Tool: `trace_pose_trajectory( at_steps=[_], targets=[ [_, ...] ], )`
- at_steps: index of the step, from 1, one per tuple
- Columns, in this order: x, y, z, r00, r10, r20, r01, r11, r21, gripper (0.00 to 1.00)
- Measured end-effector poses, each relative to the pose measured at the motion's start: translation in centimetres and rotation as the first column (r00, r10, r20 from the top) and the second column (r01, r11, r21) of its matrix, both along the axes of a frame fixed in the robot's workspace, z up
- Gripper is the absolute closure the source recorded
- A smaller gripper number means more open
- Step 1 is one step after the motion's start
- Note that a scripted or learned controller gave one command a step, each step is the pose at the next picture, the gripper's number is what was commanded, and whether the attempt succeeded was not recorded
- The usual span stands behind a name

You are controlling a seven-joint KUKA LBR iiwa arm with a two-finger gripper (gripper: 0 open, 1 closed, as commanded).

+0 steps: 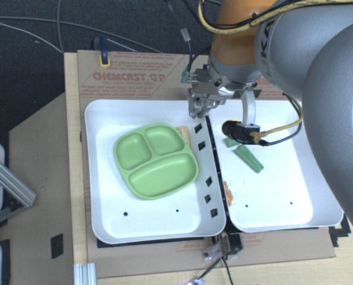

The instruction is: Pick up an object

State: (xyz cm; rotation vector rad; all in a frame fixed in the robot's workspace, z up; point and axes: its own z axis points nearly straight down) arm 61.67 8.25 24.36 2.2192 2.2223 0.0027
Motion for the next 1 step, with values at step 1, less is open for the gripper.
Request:
trace_pose_trajectory(
  at_steps=[1],
  targets=[
    [-0.04, -0.01, -0.01, 1.000, 0.000, -0.001, 0.000, 1.000, 0.000, 0.00]
  ],
)
